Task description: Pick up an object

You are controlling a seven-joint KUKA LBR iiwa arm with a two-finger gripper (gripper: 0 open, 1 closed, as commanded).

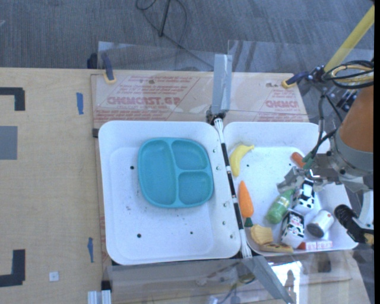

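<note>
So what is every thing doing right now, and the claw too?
Teal three-part plastic plate: flat, in left white bin.
Yellow toy banana: lying in right white bin.
Orange toy carrot: lying by the divider.
Green plastic bottle: tipped on its side.
Claw: low over the toys.

Likely a robotics lab. Two white bins sit on a taped wooden worktop. Cables trail over grey carpet at the frame's top.
</note>
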